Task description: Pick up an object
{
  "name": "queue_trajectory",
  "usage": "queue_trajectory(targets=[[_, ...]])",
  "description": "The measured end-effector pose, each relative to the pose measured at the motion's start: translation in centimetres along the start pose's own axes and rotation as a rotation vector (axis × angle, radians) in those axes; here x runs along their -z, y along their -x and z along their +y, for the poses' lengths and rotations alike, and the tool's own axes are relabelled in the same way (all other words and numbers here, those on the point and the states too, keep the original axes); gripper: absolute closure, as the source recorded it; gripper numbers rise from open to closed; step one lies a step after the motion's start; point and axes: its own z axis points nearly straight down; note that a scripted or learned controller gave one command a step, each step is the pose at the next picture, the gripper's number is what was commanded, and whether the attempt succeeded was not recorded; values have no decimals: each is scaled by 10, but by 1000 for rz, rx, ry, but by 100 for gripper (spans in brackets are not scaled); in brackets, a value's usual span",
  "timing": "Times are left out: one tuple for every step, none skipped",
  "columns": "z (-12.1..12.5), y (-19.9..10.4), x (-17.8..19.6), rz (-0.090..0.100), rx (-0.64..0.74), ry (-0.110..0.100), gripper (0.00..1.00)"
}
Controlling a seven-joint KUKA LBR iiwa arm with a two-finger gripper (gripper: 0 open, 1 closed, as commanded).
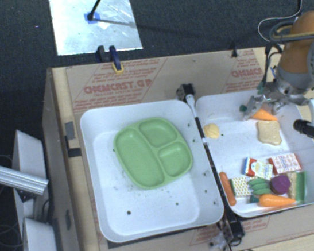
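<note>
The claw is hanging low over the back part of the right bin, at the end of the grey arm reaching in from the right. Its metal parts are blurring together, so it is not possible to tell how it is set. An orange wedge-shaped piece is lying right at its tip, seemingly touching it; whether it is being gripped cannot be told.

Just in front of that piece, a pale tan bread-like shape is resting on the bin floor. A small yellowish lump is sitting near the bin's left wall. Toward the front, a cluster is lying packed together: 2 small printed cartons and, a purple round toy, green pods, a carrot and a red sausage-like stick along the left wall.

The left bin is holding a green 3-compartment tray, lying flat and slightly turned.
</note>
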Motion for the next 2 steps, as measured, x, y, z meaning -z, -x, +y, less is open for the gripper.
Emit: queue_trajectory(targets=[[1,-1,11,3,3,-2,100],[-50,-93,110,-1,0,9,100]])
